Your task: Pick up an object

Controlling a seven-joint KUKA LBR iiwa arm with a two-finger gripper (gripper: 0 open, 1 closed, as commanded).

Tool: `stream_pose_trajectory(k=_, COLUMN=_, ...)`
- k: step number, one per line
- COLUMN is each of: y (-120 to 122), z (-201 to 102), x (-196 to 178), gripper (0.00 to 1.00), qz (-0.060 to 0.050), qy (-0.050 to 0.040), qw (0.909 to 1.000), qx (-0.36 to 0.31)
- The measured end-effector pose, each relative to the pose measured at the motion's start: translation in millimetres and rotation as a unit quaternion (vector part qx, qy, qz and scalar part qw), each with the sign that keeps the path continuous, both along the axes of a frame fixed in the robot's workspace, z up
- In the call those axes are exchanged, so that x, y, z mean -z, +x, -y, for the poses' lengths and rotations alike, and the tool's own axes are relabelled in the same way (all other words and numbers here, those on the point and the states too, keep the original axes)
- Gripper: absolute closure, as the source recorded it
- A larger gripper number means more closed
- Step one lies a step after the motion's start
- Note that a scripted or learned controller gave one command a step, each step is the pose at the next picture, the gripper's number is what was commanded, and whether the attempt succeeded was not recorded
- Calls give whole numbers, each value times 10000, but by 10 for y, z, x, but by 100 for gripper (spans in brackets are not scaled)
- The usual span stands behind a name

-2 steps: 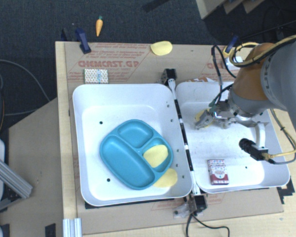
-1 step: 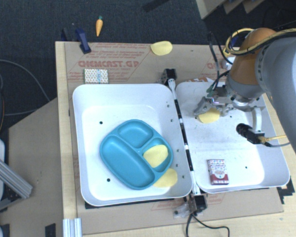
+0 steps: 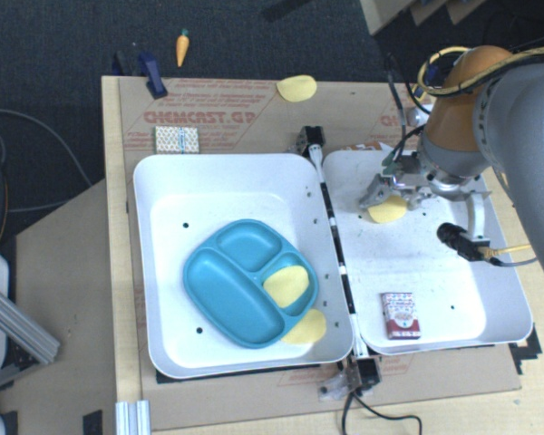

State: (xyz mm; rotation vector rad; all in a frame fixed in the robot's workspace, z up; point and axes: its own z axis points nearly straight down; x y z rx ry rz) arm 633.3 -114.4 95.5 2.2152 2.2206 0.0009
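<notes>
Seen from above the bench, the grey arm [image 3: 517, 107] with its orange band [image 3: 462, 98] reaches in from the right, its gripper [image 3: 397, 191] lowered into the far end of the right bin [image 3: 490, 320]. A yellow lemon-shaped piece [image 3: 387, 211] lies on the bin floor directly under the gripper — close against it, though whether the claw is spread or pinched on the piece cannot be told from this angle.

Nearer the camera in the same bin, a small red-and-white packet [image 3: 400, 314] lies flat, well apart from the gripper. A black cable fitting [image 3: 461, 241] hangs beside the arm over the bin's right part.

The left bin [image 3: 163, 207] holds a blue divided tray [image 3: 240, 282], tilted diagonally. One yellow piece [image 3: 286, 285] sits in the tray's right compartment; another yellow piece [image 3: 305, 328] lies on the bin floor, touching the tray's near edge.

Outside the bins, on the brown board [image 3: 227, 107], rest a further yellow piece [image 3: 296, 88], a small patterned packet [image 3: 177, 140] and a blue clip [image 3: 151, 75]. A toy carrot [image 3: 182, 48] lies on the dark floor beyond.
</notes>
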Motion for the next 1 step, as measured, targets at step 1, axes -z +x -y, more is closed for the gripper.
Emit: stream_pose_trajectory(k=1, y=-496, z=-637, x=-902, gripper=100, qz=-13, qy=22, qw=10000, qx=1)
